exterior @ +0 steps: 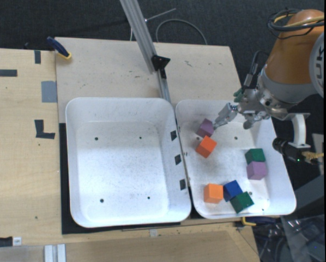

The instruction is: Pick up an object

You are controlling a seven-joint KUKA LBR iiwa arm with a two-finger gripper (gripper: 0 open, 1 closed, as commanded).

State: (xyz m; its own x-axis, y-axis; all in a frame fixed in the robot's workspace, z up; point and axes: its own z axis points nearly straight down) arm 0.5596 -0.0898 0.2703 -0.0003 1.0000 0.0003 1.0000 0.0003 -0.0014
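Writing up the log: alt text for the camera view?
The arm's hand hangs over the right bin, beside a purple block and an orange block. Five more blocks lie nearer the bin's front. The left bin sits alongside.

My pincer [237,117] is hanging over the right bin [277,201], with its fingers spread apart and nothing between them. A purple block [206,127] is sitting just beside my pincer, and an orange block [206,146] is touching the purple block. More blocks are lying farther from my pincer.
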